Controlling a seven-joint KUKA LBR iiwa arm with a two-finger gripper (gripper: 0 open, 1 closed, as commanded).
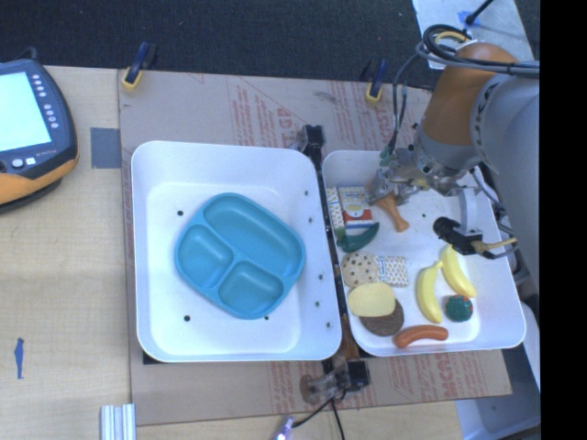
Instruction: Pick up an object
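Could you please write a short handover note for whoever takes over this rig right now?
Gripper: low over the far end of the right bin, at the carrot; whether it grips anything cannot be told.
Right bin: toy food, including two bananas, a sausage, a green pepper and a cookie.
Left bin: a blue divided plate.
Done: nothing visibly lifted.
Left: secure one object and raise it clear.

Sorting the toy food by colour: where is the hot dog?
The hot dog lies at the near edge of the right bin, just below the banana and beside the brown cookie.
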